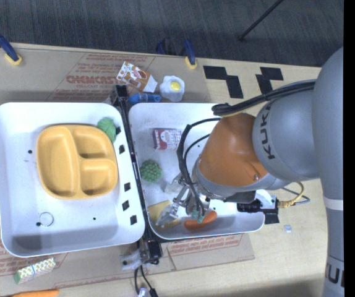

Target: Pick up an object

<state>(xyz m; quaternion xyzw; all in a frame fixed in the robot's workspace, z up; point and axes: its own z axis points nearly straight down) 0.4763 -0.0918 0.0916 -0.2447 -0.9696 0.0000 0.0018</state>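
The arm's two-finger gripper (187,208) is reaching low into the right white bin (245,228), just beside a small orange carrot-shaped toy (200,221) and a yellow wedge (159,212). Its grip cannot be told; nothing looks lifted, so the pick is unfinished.

jaws' grip hidden under arm (245,153), carrot (201,221) partly covered

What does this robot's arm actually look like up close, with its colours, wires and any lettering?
The arm is made of smooth, rounded grey segments, with a glossy orange band above the wrist. Dark letters reading KUKA run along the grey shell beside that band. Thin black cables loop out around the wrist. At the tip sits a small metal gripper with slim jaws and bits of coloured wiring.
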